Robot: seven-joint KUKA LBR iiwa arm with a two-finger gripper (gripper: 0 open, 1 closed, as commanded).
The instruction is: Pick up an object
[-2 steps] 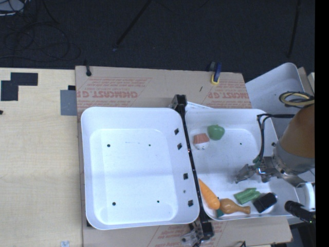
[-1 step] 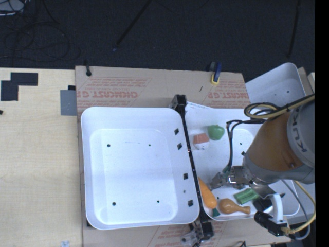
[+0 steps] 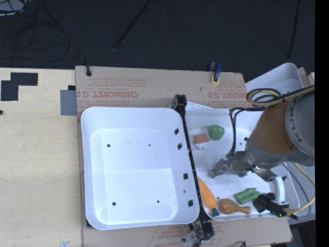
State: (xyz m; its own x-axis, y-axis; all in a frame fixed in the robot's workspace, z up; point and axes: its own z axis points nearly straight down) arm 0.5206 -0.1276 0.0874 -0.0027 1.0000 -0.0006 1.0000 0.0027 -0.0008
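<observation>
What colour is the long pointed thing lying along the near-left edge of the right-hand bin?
Orange: the long tapered carrot-shaped object shows clearly in the camera view.

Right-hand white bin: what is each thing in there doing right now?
Round green toy: resting near the far wall.
Orange carrot-shaped toy: lying along the divider.
Tan pear-shaped toy: lying at the near edge.
Green flat piece: lying loose.
Two-finger gripper: low over the bin floor.

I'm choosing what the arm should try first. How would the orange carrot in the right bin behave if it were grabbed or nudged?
The carrot looks smooth and tapered, so fingers closing near its thin end might slide off. Its rounded body would probably roll or pivot if nudged sideways. It lies against the right bin's wall, close to a tan pear-shaped toy, which likely limits room for the gripper.
</observation>
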